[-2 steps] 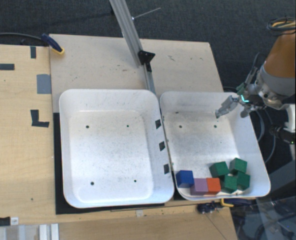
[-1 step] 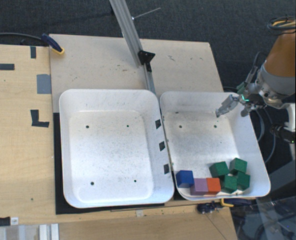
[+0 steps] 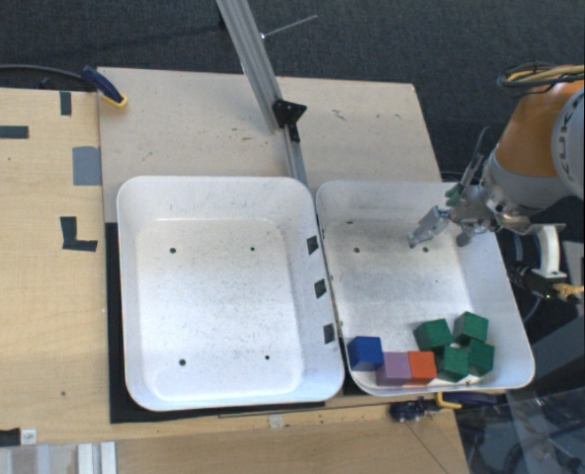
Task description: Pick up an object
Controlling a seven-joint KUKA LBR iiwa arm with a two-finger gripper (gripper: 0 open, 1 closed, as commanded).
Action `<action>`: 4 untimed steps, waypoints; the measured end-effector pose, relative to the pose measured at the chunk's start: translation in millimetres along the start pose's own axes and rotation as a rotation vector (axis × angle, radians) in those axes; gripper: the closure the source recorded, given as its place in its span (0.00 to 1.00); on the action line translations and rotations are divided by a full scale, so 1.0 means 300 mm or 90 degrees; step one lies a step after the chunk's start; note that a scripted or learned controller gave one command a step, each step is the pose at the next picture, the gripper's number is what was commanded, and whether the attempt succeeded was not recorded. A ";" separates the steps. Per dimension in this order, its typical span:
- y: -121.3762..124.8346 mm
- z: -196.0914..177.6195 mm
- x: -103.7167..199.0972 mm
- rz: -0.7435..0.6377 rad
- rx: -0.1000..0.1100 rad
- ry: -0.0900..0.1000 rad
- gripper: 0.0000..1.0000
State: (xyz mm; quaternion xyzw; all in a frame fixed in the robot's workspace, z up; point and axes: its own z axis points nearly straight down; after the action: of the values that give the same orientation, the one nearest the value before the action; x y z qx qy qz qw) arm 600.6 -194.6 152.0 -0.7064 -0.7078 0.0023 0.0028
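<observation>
Gripper (image 3: 433, 227) hangs over the far-right part of the right bin (image 3: 391, 265), at the end of the grey arm (image 3: 535, 141) w/ orange band, reaching in from the right. Can't tell how it's set; nothing visibly held between its tips.

Largest to smallest: bench (image 3: 36, 294), then left bin (image 3: 213, 294), then right bin, then the blocks. All blocks sit bunched in the right bin's near corner, along the front wall: green cluster (image 3: 456, 346) furthest right, several cubes touching or piled; orange block (image 3: 422, 365) just left of it, purple block (image 3: 396, 366) touching the orange one, blue block (image 3: 366, 352) at the left end, near the wall between the bins.

Key relation: blocks lie toward the viewer from the gripper, well apart from it, roughly straight down-frame, w/ bare bin floor between. Row's long axis runs left-right along the front wall. Green cluster looks nearest to the gripper's line; blue stands most clear of its neighbours, so prob. the easier grab, though the walls crowd it.
</observation>
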 end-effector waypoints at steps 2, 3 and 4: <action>0.002 0.136 0.005 -0.001 -0.003 -0.001 1.00; 0.005 -0.005 0.000 0.001 -0.006 -0.001 1.00; -0.021 -0.172 0.019 0.000 -0.007 -0.001 1.00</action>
State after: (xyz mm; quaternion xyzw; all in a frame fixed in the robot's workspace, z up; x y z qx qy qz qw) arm 594.6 -189.1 203.6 -0.7065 -0.7077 -0.0008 -0.0015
